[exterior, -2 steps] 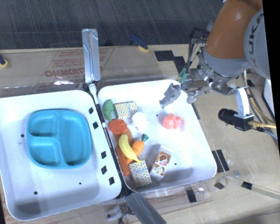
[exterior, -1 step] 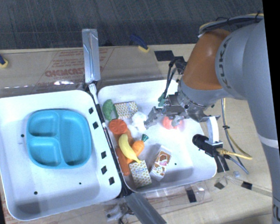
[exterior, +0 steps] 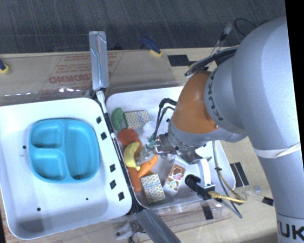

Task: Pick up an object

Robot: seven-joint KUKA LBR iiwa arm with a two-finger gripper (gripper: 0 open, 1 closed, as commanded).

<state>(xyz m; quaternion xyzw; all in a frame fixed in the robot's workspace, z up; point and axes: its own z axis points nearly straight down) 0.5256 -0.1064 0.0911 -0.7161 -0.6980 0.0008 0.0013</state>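
Banana [exterior: 131, 154], frame centre, heaped with toys in the right bin [exterior: 226, 165]; my hand [exterior: 153, 145] hovers beside it, grip state indiscernible.

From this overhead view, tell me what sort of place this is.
Most likely a robotics lab bench set up for grasping trials. Two white bins sit side by side on a clamped board, a grey arm reaches into the right one, and that bin holds toy items like a banana and carrot.
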